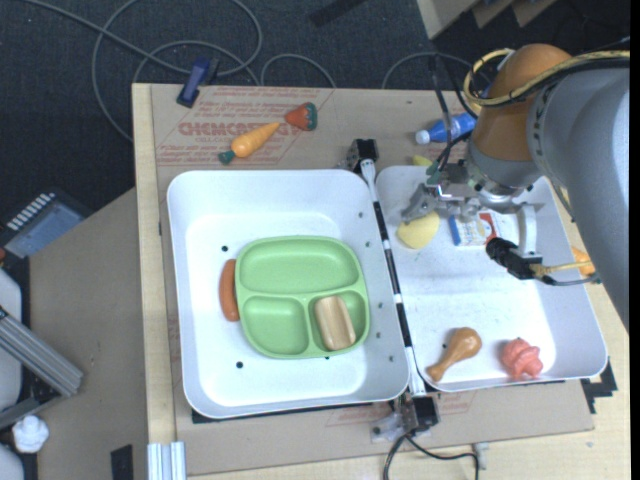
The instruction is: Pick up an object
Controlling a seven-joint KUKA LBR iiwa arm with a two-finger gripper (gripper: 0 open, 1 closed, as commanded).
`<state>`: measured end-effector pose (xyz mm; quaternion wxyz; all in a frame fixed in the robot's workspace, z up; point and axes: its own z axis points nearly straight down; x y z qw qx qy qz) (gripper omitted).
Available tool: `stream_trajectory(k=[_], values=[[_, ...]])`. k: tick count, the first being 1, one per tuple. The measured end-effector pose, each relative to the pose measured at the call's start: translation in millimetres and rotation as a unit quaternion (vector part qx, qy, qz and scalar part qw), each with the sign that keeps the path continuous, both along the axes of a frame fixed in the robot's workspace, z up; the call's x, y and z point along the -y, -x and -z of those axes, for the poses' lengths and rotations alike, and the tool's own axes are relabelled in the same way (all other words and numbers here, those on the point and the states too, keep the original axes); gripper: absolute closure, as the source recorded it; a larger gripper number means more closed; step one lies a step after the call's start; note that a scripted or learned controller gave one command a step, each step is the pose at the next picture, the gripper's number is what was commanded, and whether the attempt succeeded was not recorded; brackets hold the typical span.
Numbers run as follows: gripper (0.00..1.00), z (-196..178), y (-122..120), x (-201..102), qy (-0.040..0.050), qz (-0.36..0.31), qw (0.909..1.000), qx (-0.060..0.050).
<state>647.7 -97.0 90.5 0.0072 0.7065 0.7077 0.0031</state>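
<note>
My gripper hangs low over the far left corner of the right bin. A yellow lemon-like fruit lies just below and left of it, close to or touching it. A small white, blue and red packet sits right beside the gripper, partly under the wrist. Toward the bin's front lie a brown chicken drumstick and a pink-red lumpy piece.
The left bin holds a green divided plate with a bread roll in its lower right compartment, and a sausage beside the plate. A carrot and a blue-capped bottle lie on the bench behind the bins.
</note>
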Motion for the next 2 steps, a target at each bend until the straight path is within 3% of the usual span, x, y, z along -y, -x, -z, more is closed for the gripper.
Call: stream_trajectory(k=[1, 2], values=[[1.00, -11.4, -1.0, 1.6, 0.0019, 0.000, 1.0000, 0.002], [1.00, -95.4, 43.7, -25.5, -0.0027, 0.000, 1.0000, -0.005]])
